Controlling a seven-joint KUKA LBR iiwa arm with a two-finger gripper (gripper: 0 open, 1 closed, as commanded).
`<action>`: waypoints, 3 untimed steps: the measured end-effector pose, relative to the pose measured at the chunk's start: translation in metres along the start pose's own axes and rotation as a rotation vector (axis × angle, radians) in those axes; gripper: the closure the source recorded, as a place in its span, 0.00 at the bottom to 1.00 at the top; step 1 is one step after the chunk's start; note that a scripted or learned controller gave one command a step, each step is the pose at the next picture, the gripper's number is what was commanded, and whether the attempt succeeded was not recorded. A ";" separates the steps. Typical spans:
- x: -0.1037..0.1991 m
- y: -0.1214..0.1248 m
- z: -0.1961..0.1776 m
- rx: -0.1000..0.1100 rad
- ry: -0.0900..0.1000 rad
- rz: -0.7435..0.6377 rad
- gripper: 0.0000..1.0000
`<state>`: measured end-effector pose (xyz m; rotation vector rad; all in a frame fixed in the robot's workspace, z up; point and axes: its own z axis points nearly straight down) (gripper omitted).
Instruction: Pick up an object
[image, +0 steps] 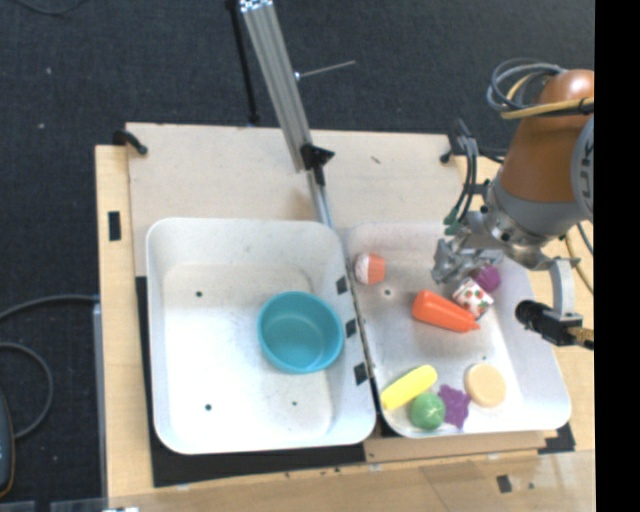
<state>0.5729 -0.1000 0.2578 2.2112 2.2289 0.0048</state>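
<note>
The gripper (458, 266) is hanging over the right bin (540, 395), directly above a white patterned cube (473, 297) lying against the carrot (443, 312), with a purple item (488, 277) just beside. Whether the claw is open or closed cannot be told. Risk, as judged: the crowding neighbours are likely deflecting a descending grasp, causing a miss or slip.

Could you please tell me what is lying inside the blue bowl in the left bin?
The blue bowl shows only its own bare blue bottom; nothing lies in it. The bin floor beneath the bowl is covered.
</note>
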 end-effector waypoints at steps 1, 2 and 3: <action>0.041 0.018 0.010 0.001 -0.002 0.003 1.00; 0.086 0.034 0.021 0.001 -0.002 0.003 1.00; 0.135 0.047 0.028 0.000 -0.002 0.002 1.00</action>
